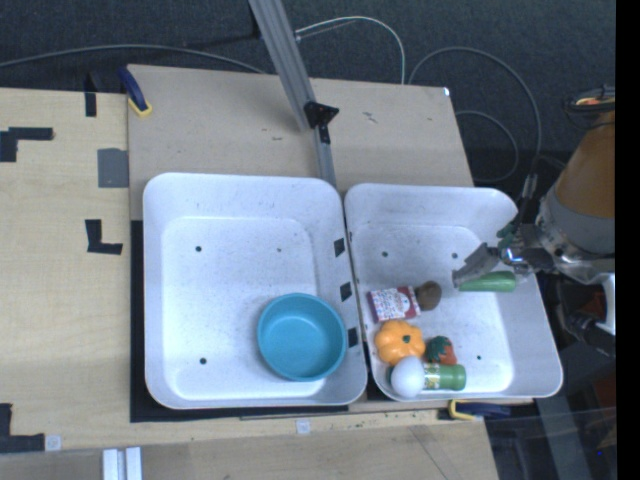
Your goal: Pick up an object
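Fingers [476, 264] reach into the right bin [520, 368] from the right edge of the frame, and I cannot tell whether they are spread or closed; one grey tip points down-left, and a green stick [492, 282] lies touching or just under it, though I cannot see whether it is pinched.

The stick is the nearest candidate, at the right of that bin's floor, apart from the cluster at its lower left. To do this step well I would confirm the stick is between the tips before lifting; I would line them up across its short width, not along its length; I would close fully, then rise straight up, slowly, since a smooth round stick will likely roll or slip out. Should it fall, I would leave the crowded cluster alone and try the stick again where it lies free.

Count, right bin: one green stick; one red-and-white packet [391, 303]; one brown lump [428, 295] just beside the packet; one orange pumpkin [398, 341]; one small red-and-green piece [438, 349]; one white ball [407, 377]; one green bottle [444, 376] beside the ball. Left bin [200, 218]: one blue bowl [300, 336], lower right corner. Two bins in all, side by side on the worktop [220, 118].
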{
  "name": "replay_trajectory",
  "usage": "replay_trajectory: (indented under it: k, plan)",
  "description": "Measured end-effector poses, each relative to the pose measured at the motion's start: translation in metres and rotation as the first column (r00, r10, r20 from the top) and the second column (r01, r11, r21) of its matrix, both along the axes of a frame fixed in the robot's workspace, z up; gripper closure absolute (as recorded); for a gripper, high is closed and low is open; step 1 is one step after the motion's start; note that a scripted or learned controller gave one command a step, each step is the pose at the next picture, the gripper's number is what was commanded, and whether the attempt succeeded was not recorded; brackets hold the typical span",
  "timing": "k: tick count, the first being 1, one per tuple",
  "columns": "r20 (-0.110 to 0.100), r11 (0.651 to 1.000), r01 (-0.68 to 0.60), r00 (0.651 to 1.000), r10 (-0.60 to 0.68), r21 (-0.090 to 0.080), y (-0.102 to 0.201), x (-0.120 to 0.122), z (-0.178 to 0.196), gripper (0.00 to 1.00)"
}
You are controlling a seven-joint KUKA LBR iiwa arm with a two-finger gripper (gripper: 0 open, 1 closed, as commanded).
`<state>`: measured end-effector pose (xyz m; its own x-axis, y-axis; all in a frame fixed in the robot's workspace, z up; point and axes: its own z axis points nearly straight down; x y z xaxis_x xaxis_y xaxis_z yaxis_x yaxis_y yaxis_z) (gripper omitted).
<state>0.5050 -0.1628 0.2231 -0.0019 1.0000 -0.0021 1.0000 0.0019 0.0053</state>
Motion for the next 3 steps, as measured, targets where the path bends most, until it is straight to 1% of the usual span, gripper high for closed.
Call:
replay_trajectory:
  k: [1, 2, 3]
  plan:
    - [-0.006, 1.000, 0.001, 1.000, -0.001, 0.003, 0.000, 0.000, 0.007, 1.00]
    - [-0.006, 1.000, -0.005, 1.000, 0.005, 0.004, 0.047, 0.024, 0.006, 1.00]
    - [-0.008, 1.000, -0.005, 1.000, 0.005, 0.003, 0.100, 0.041, -0.005, 1.00]
